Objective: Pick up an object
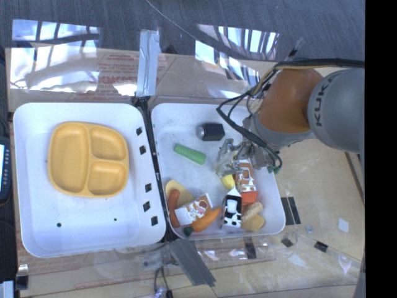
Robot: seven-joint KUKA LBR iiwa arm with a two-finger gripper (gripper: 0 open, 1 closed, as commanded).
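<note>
My gripper (pixel 231 159) is low in the right bin (pixel 186 118), under the grey arm with its orange band (pixel 286 102). It hovers just above an orange-and-white carton (pixel 247 183) and a small yellow piece (pixel 228 180). A green cylinder (pixel 189 154) lies to its left and a black cylinder (pixel 211 131) sits behind it. Along the bin's front lie a black-and-white carton (pixel 232 212), a carrot (pixel 206 219), a red sausage (pixel 173 200), a white-and-orange box (pixel 193 209) and a bread piece (pixel 253 212).
The left bin (pixel 31 166) holds a yellow divided tray (pixel 88 159). A black divider with clips (pixel 149 166) separates the two bins. Black cables (pixel 239 104) loop from the wrist over the right bin's back.
</note>
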